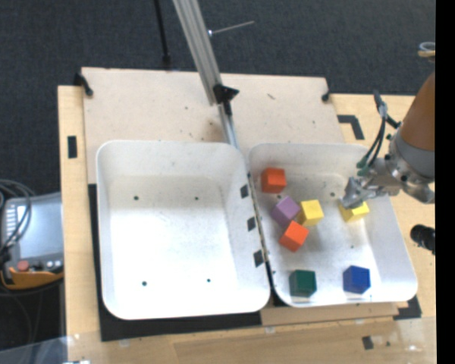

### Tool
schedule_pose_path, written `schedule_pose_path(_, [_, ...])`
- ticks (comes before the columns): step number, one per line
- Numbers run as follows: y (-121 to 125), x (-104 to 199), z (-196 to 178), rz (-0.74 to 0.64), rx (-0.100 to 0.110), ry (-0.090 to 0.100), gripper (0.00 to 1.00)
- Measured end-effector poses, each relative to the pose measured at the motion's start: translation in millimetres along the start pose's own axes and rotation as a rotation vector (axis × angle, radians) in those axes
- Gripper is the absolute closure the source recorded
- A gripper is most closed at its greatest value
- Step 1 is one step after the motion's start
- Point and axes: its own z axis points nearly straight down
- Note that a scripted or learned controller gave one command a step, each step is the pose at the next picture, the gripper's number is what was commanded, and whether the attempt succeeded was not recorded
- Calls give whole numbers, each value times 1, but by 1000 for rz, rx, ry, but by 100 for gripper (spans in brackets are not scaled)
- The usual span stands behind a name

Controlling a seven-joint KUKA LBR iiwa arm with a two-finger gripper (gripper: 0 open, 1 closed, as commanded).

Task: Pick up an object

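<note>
My gripper (353, 197) reaches in from the right over the right bin (390, 237), near its right wall. A yellow cube (356, 212) lies right under its tip, partly hidden by it, and I cannot tell whether they touch. Further left lie an orange cube (273, 179), a purple cube (286, 208), a second yellow cube (312, 211) and another orange cube (294, 236). A green cube (302, 282) and a blue cube (356, 279) sit near the front wall.
The left bin (174, 226) stands beside the right one, their walls meeting at the middle. A slanted metal pole (201, 48) rises behind the bins. Cables hang along the arm's wrist (409, 154).
</note>
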Motion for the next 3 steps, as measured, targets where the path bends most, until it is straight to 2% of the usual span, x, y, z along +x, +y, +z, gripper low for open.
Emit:
schedule_pose_path(1, [27, 51, 6, -1, -1, 0, 100])
schedule_pose_path(3, [57, 152, -13, -1, -1, 2, 100])
